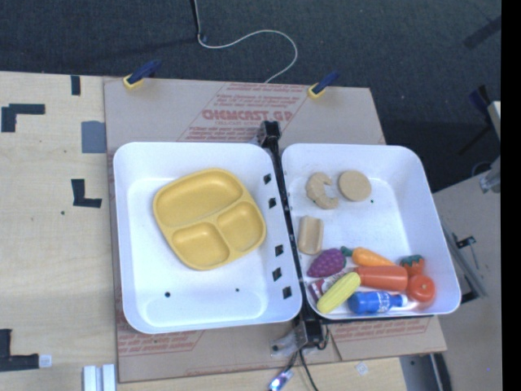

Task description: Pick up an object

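How the pincer stands I can't tell, but lower right of frame the right bin (423, 187) holds corn (339, 292), grapes (326, 261), carrot (373, 258) and tomato (421, 288) huddled close, and a yellow tray (210, 218) fills the left bin (138, 243) at centre left.

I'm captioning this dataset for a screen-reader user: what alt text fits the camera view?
Two shallow white bins sit side by side on a bench: the left bin holds a yellow divided plate, the right bin a pile of toy food. The toys include a corn cob, purple grapes, a carrot, a tomato and a blue bottle.
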Robot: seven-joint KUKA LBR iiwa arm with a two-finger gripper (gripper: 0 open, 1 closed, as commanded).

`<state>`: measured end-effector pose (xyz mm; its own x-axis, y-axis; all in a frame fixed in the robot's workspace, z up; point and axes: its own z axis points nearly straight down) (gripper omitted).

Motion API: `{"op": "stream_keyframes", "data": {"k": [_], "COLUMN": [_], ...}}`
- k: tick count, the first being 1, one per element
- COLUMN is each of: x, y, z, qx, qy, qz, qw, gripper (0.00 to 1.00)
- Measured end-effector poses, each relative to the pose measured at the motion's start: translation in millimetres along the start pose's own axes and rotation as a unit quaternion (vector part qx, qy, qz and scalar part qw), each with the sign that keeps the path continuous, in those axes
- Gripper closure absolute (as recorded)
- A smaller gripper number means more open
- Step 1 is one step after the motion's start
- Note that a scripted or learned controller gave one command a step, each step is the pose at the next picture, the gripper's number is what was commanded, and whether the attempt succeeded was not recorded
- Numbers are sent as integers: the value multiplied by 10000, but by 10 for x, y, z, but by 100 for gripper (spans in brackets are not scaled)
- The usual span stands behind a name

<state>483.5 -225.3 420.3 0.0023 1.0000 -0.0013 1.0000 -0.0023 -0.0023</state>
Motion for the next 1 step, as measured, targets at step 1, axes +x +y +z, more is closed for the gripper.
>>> {"op": "stream_keyframes", "data": {"k": [1], "x": [18], "y": [3], "z": [308], "qx": [6], "qy": [5], "qz": [-11], "qw": [10000], "gripper": [100]}}
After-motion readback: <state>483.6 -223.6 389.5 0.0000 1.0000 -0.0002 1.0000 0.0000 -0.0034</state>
